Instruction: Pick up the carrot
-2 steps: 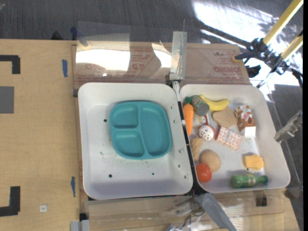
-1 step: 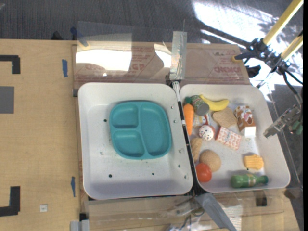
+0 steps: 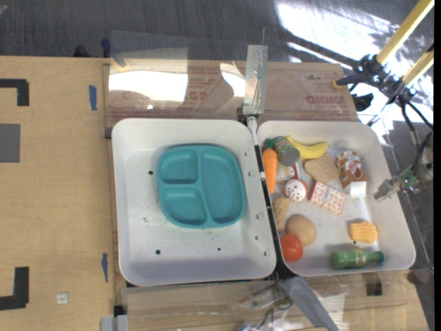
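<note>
Your cardboard-topped bench [image 3: 55, 185] bears two white bins: the left bin [image 3: 131, 254] holds a teal divided plate [image 3: 202, 185]; the right bin [image 3: 396, 243] holds toy food, the orange carrot [image 3: 269, 170] lying against its left wall beside a yellow banana [image 3: 308, 147].

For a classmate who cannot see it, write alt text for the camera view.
An orange carrot lies at the left edge of the right white bin, among a banana, a tomato and a green bottle. The left bin holds a teal divided plate.
</note>
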`<state>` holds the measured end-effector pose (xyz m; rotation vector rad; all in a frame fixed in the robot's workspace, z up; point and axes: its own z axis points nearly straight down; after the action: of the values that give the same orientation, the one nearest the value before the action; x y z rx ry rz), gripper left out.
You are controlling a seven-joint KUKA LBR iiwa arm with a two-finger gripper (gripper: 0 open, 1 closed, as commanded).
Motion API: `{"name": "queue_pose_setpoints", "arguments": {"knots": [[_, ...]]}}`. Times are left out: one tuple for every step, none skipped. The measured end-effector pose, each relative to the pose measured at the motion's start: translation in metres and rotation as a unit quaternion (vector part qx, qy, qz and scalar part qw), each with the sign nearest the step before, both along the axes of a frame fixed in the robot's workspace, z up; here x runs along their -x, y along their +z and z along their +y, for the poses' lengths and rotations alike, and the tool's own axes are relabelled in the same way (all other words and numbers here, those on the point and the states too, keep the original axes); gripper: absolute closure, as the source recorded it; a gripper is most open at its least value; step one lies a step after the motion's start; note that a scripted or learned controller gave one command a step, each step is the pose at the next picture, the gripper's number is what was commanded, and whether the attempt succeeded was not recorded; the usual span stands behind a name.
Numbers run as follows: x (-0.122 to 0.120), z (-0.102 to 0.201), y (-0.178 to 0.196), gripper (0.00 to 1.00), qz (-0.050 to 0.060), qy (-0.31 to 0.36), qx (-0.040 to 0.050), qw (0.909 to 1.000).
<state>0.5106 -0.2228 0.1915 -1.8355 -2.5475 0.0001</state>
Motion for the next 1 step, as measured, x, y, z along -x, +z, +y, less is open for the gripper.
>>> {"name": "queue_pose_setpoints", "arguments": {"knots": [[0.0306,0.0209,-0.0037,1.00,0.000,-0.134,0.0001,0.9910]]}}
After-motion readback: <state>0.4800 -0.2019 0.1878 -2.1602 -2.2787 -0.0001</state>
